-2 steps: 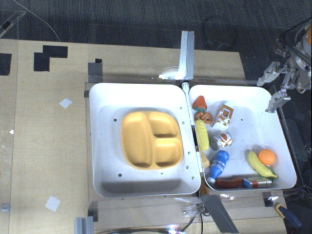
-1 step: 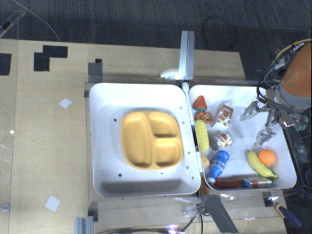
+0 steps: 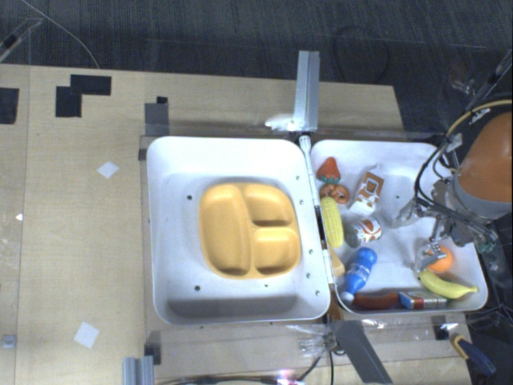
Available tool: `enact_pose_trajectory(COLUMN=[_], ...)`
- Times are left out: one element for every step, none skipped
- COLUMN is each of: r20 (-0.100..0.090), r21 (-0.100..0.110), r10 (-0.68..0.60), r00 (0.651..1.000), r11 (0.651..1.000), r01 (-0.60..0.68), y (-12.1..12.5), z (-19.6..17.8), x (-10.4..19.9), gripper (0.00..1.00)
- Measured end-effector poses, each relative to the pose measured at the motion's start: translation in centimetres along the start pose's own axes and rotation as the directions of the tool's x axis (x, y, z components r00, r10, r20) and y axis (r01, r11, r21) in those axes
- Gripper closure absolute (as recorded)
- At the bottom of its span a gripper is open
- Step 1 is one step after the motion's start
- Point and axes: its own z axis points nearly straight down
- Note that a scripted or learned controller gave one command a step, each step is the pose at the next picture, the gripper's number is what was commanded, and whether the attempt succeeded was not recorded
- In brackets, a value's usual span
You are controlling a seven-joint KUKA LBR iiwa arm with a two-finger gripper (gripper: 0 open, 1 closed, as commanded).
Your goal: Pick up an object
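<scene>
Low at the frame's right, my pincer (image 3: pixel 437 251) hovers over an orange ball (image 3: pixel 442 259); grip unclear, I'd descend squarely.

Left white bin (image 3: pixel 164 215) carries a yellow plastic divided tray (image 3: pixel 248 229), sitting about centre. Over in the right white bin (image 3: pixel 401 155), the grey arm with its orange band (image 3: pixel 489 167) hangs above the right side, gripper (image 3: pixel 437 251) low over a small orange ball (image 3: pixel 442 259) just above a yellow banana (image 3: pixel 447 285). Along the left wall: a corn cob (image 3: pixel 332 221), a blue bottle (image 3: pixel 360 269) below it. A red-and-blue marker (image 3: pixel 401 300) lies along the front wall.
</scene>
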Motion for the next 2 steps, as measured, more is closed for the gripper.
enact_pose_trajectory(r20=[0.009, 0.005], r21=[0.004, 0.000], r10=[0.202, 0.596], r00=[0.979, 0.803], r11=[0.979, 0.803], r01=[-0.202, -0.596], y=[0.9, -1.0], z=[0.3, 0.2], x=[1.2, -4.5], gripper=[0.00, 0.00])
